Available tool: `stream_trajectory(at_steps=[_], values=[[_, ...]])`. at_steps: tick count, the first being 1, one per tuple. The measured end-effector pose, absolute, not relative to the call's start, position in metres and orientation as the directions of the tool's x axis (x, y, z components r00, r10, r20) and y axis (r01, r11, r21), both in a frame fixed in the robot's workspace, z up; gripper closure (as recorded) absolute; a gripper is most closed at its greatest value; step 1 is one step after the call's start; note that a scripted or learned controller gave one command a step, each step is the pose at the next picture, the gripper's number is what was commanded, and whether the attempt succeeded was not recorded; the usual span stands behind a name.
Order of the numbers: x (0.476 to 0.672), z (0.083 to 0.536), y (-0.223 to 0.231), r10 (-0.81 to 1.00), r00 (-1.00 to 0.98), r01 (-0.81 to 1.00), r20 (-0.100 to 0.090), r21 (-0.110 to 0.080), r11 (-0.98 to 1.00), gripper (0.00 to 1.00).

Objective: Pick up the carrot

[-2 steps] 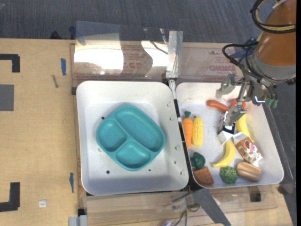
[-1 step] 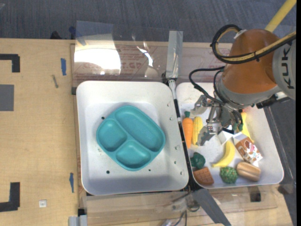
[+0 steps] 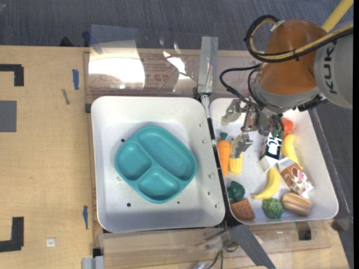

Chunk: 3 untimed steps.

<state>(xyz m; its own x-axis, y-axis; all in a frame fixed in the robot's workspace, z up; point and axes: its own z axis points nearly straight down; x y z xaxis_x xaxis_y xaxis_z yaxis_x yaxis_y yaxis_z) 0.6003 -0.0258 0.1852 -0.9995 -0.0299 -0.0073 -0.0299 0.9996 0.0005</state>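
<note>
A teal tray (image 3: pixel 156 162) with 3 compartments lay in the left bin (image 3: pixel 106 116); a banana (image 3: pixel 270 185), broccoli (image 3: pixel 273 208) and corn (image 3: pixel 236 162) lay in the right bin (image 3: pixel 328 198).

Robot lab: plywood bench (image 3: pixel 39 167) with tape marks, two white bins (image 3: pixel 106 122), grey carpet (image 3: pixel 140 4).

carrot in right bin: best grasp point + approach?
Probably grip the carrot across its orange mid-body, coming straight down. It lies lengthwise along the right bin's left wall, green top toward the far end, with the corn cob close on its right, so finger room either side is tight.
</note>
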Motion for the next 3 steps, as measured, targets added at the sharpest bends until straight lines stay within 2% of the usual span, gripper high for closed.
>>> stream_trajectory(at_steps=[1,2,3], values=[[0.588,0.186,0.005,0.113,-0.994,0.113,-0.001,0.001,0.994,0.00],[0.545,0.186,-0.004,0.126,-0.992,0.126,-0.001,0.001,0.992,0.00],[0.577,0.185,-0.027,0.169,-0.986,0.169,-0.007,0.001,0.986,0.00]])
